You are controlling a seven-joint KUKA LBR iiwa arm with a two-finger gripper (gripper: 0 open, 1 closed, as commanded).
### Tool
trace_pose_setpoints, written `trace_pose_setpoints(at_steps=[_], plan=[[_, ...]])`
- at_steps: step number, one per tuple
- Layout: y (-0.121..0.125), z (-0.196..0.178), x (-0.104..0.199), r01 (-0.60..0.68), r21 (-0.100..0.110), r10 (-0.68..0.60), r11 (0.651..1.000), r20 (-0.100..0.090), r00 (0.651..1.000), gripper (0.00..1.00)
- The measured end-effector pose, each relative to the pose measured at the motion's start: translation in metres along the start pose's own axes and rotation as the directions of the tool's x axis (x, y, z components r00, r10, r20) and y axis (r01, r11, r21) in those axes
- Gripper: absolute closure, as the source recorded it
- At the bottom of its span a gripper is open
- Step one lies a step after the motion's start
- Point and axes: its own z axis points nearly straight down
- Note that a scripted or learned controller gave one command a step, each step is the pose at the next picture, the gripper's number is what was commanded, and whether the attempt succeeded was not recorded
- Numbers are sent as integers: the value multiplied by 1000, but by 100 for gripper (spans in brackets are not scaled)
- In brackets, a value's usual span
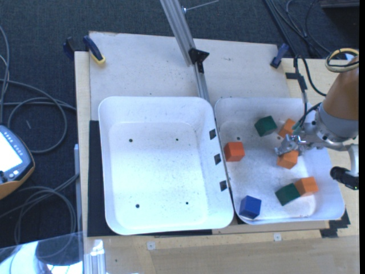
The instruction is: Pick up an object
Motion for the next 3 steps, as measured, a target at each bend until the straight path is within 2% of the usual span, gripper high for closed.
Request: trace_pose_setpoints(at_steps=[1, 2, 3], plan=[[31, -11, 76, 10, -1, -10, 1000, -4, 1000, 100], [32, -82, 138, 9, -6, -9, 1000, -4, 1000, 100], [31, -77, 198, 8, 3, -8, 1000, -4, 1000, 100]])
